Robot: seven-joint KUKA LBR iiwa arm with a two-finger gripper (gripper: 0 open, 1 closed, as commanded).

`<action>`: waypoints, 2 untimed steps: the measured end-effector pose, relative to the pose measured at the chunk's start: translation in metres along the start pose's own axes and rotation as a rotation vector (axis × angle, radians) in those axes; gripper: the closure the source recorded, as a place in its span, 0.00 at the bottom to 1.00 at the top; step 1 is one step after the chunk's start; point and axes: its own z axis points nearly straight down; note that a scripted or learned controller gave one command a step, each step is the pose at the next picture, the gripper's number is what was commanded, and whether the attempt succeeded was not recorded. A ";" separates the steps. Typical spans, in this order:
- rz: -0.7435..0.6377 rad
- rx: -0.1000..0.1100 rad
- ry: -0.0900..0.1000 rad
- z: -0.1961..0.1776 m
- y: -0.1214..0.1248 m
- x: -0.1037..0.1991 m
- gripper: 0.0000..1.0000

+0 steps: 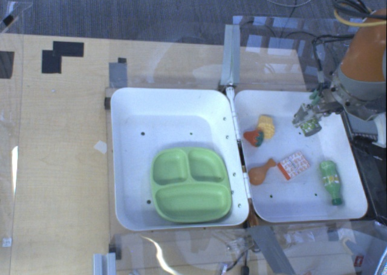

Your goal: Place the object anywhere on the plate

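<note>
While the gripper (pixel 308 124), grip state unreadable, hovers at the right bin's (pixel 357 207) far edge, we note the corn cob (pixel 266 126) lies leftward, toward the green plate (pixel 190 184).

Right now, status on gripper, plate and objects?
Gripper over right bin's upper right, nothing seen between fingers. Green plate in left bin, bare. Corn, drumstick, bottle unpicked.

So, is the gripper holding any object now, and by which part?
It cannot be told. The gripper is over the right bin, apart from the corn and the bottle.
</note>
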 end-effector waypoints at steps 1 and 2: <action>-0.183 0.002 0.001 0.013 -0.058 0.068 1.00; -0.144 0.004 0.002 0.009 -0.059 0.154 1.00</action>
